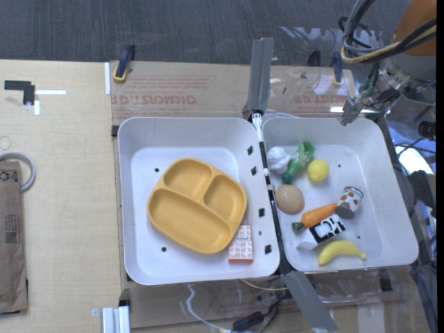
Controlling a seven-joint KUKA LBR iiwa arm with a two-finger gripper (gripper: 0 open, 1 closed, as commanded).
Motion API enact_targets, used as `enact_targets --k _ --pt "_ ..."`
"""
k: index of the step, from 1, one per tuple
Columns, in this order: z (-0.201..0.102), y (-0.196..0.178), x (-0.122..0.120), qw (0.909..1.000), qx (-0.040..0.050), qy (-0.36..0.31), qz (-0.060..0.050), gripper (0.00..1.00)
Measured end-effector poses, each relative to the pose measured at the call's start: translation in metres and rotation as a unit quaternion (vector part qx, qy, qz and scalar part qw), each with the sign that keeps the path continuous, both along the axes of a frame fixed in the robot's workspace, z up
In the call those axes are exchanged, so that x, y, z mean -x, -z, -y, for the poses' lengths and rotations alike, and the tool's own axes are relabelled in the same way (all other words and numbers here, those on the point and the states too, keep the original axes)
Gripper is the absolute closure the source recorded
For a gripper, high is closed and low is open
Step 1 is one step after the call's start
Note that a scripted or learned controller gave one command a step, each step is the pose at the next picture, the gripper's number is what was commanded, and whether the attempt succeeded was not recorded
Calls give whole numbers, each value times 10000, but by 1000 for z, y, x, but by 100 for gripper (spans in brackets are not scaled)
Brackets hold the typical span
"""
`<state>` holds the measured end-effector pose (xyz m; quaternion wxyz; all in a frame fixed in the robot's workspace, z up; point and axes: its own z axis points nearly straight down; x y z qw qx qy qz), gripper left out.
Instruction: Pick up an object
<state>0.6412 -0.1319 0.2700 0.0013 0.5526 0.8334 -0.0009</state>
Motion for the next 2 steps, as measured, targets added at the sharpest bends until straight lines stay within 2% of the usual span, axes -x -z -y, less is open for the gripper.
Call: enact_targets --k 1,2 --pt "-34 37 -13 9998 -3 191 -16 100" --pt "2 61 -18 9990 -1 436 -11 100"
